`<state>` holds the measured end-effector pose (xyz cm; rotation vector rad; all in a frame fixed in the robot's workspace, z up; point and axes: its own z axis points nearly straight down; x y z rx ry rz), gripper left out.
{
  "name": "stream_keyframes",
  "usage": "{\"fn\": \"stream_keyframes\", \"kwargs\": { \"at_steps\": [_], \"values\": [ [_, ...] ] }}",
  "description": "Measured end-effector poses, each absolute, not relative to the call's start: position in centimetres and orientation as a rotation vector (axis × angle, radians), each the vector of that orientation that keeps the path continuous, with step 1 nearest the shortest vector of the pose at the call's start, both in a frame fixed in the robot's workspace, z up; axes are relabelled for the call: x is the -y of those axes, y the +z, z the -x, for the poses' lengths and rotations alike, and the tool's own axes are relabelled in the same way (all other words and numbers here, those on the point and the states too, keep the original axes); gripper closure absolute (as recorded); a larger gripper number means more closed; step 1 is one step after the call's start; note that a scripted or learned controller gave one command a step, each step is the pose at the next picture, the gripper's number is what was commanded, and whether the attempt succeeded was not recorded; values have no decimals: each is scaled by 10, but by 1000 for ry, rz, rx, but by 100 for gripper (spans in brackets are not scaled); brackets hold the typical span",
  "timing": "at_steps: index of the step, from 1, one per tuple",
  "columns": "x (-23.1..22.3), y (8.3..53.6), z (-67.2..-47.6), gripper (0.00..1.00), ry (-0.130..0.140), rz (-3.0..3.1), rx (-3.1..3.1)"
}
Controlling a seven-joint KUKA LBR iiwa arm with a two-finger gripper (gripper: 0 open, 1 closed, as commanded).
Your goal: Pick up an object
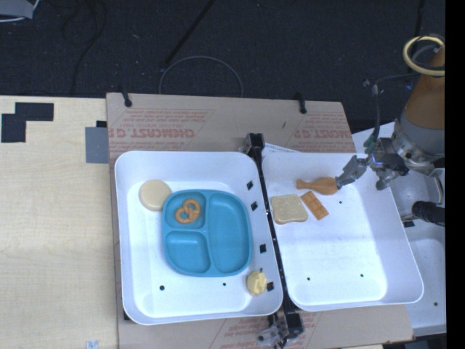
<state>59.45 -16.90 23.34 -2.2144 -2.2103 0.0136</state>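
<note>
My gripper [365,178] hangs over the far right part of the right bin [363,267]. It looks open, with nothing between its fingers. One fingertip [346,178] is just right of an orange-brown drumstick-shaped piece [320,186], close to it or touching it. A slice of bread [288,209] and a small orange cracker [314,206] lie nearby on the bin floor, left of and below the gripper.
The left bin [134,267] holds a blue divided plate [225,231] with a pretzel [188,211] in one compartment. A round cream biscuit [155,194] and a yellow lump [256,282] lie beside the plate. A dark divider [263,217] separates the bins.
</note>
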Motion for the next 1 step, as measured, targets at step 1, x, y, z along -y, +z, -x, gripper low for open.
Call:
{"fn": "stream_keyframes", "kwargs": {
  "at_steps": [1],
  "values": [
    [169, 241, -597, 0, 2, 2219, 2220]
  ]
}}
